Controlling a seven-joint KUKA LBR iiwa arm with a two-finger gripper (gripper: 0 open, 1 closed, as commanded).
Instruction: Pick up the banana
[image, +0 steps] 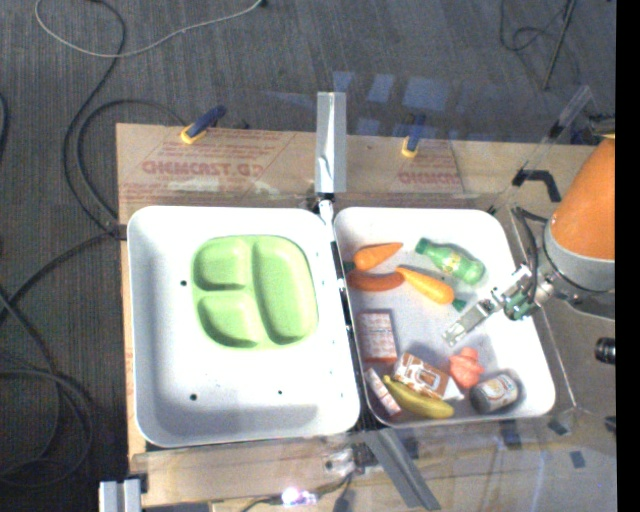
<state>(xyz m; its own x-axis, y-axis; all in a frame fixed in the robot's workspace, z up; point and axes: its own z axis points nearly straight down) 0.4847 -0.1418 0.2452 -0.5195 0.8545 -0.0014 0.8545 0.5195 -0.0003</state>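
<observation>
Banana (418, 400) lies at right bin's (345, 300) front edge; gripper (466, 328) above, jaw state unclear, nothing seen between fingers.

The arm came in from the right side, its big orange band (592, 205) up near the edge with the grey wrist (572, 268) just under it. The gripper (470, 322) stretched out leftward and a bit down from the wrist, tilted at a slant. Fingers looked slim and pale; couldn't really tell how far apart they were.
</observation>
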